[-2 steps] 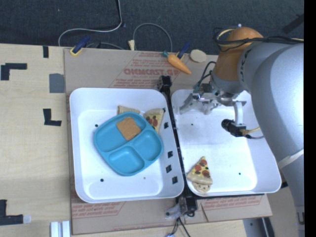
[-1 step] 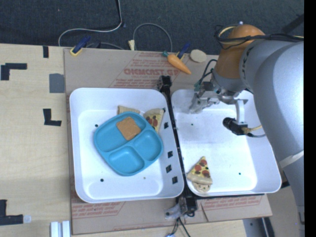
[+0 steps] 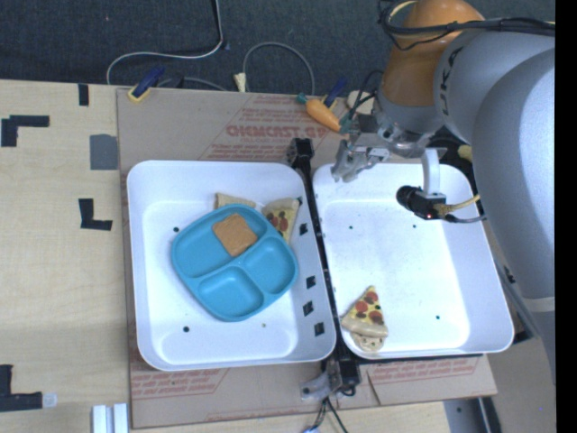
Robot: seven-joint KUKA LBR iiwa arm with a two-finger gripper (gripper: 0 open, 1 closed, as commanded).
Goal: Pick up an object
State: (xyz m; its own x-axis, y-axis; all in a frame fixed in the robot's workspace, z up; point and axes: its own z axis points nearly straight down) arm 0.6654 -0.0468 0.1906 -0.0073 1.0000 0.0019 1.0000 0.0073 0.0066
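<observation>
Arm (image 3: 505,142): grey, orange band above the wrist, reaching in from the right over the far edge of the right bin.

Right bin (image 3: 451,242): shallow, white, lying directly below and in front of the gripper.

Left bin (image 3: 153,242): shallow, white, off to the gripper's left, touching the right bin along a black divider.

Blue plate (image 3: 236,264): three compartments, in the left bin, well to the left of the gripper and nearer the viewer.

Gripper (image 3: 353,165): metal, hanging at the far left corner of the right bin, above the rim. Nothing lies between its fingers; whether they are spread or closed I cannot tell from here.

Pizza slice (image 3: 366,316): toy, red-spotted topping, in the near part of the right bin, well apart from the gripper, straight out in front of it.

Brown square piece (image 3: 235,234): resting in the plate's far compartment.

Second pizza slice (image 3: 282,215): tucked just beyond the plate's far right edge, left of the gripper.
</observation>
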